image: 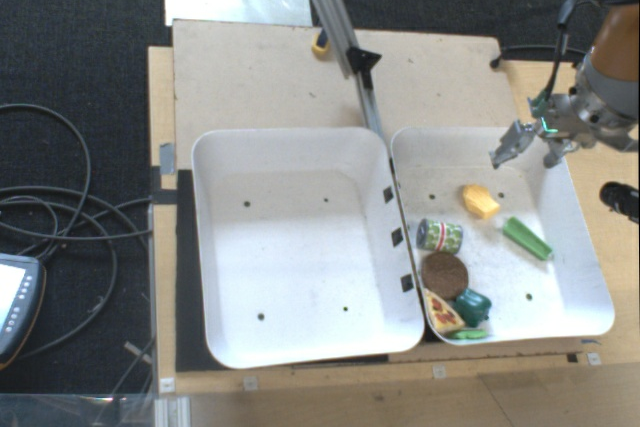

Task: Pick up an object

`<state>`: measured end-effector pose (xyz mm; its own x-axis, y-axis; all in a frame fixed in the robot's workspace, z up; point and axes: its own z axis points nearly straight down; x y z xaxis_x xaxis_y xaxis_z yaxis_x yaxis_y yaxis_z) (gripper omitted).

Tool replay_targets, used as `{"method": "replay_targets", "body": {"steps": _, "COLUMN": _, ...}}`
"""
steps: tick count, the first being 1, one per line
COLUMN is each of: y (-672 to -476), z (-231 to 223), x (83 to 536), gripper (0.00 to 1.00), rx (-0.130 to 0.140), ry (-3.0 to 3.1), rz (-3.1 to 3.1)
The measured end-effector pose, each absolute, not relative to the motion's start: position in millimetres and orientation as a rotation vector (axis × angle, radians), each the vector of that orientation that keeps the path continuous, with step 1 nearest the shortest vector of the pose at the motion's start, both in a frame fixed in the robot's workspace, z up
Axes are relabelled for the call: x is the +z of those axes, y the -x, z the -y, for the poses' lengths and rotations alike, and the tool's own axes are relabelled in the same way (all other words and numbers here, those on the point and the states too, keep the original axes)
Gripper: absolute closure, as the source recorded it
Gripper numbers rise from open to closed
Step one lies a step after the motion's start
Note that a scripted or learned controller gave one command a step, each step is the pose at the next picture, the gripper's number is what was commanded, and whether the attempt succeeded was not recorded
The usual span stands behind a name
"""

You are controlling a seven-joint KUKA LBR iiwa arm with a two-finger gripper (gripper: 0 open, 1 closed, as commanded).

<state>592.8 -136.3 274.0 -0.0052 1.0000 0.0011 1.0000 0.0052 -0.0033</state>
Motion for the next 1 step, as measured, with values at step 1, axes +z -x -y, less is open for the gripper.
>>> {"method": "replay_targets", "body": {"steps": 1, "y": -593.4, "z": 136.3, "x": 276.4, "gripper": 0.0, "rx": -0.002, "ry": 2.217, "rz": 2.227}}
